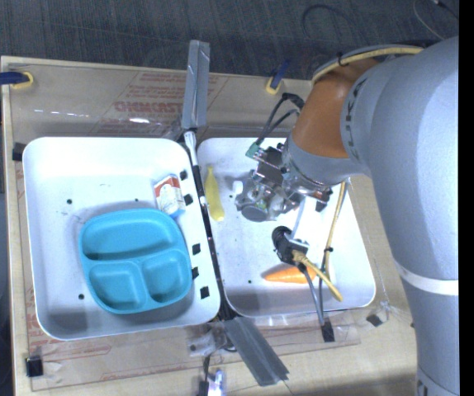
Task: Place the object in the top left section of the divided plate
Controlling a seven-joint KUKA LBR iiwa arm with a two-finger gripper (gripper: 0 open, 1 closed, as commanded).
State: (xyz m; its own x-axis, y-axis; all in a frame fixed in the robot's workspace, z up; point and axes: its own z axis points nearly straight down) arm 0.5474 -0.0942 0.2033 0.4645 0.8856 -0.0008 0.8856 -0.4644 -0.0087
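the blue divided plate (134, 258) lay in the left bin (47, 221), while two candidate objects, a yellow banana-shaped piece (214, 195) by the inner wall and an orange carrot-shaped piece (285, 275) near the front wall, lay in the right bin (353, 246). the hand (258, 203) hung over the right bin between them, and whether it was released, clenched or grasping anything could not be told; a sound pick called for a centred descent on one piece. a small red-and-white carton (168, 195) lay just beside the plate's far right corner, and the adjoining bin walls crossed the transfer path, so the carry probably needed lift.
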